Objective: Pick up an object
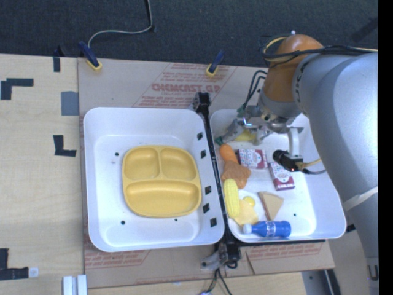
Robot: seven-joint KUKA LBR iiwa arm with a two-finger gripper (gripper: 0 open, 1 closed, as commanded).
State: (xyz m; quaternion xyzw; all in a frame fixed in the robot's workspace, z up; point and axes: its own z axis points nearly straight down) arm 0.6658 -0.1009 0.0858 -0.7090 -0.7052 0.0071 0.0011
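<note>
My gripper [244, 126] hangs low over the far left corner of the right bin [319, 217], below the orange band of the arm [284, 82]. Something yellow [245, 137] peeks out just beneath it. Close in front of it lie an orange carrot-like piece [228, 152] and a red-and-white carton [251, 158]. Further toward the front of the bin lie a brown biscuit [236, 174], a small red box [282, 176], a corn cob [231, 196], a yellow lump [246, 209], a tan wedge [269, 204] and a blue bottle [268, 228].
The left bin [104, 128] holds a yellow divided plate [162, 180]. A black divider rail [209, 158] runs between the two bins. The bulky grey arm covers the right side of the right bin. Cardboard and a cable lie beyond the bins.
</note>
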